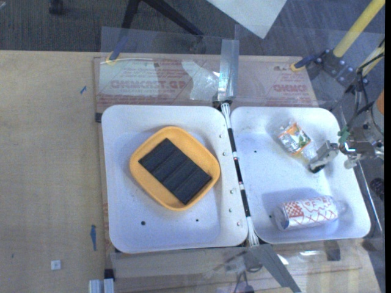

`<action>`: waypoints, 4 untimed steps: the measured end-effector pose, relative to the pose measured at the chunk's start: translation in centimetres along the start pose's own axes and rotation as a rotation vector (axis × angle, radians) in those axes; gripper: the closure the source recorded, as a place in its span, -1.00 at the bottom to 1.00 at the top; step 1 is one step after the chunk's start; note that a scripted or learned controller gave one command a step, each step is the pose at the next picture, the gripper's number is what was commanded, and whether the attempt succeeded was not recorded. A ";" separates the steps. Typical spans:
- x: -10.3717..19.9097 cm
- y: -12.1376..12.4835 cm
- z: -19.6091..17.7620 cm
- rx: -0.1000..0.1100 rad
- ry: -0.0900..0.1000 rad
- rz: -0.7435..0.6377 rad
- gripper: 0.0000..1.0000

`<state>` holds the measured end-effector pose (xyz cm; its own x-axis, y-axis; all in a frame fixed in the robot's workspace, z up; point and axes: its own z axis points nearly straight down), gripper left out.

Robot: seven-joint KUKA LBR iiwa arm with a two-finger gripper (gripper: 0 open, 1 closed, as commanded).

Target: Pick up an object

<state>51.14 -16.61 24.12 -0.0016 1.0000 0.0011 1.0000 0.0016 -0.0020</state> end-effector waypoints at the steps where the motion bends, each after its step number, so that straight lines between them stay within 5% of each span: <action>1: 1.0 6.6 5.6 -0.005 -0.003 -0.114 -1.00; 2: -2.7 9.1 15.3 -0.010 -0.004 -0.133 -1.00; 3: -2.8 9.2 14.1 -0.014 -0.005 -0.130 1.00; 4: 4.5 10.0 6.8 -0.003 -0.002 -0.230 1.00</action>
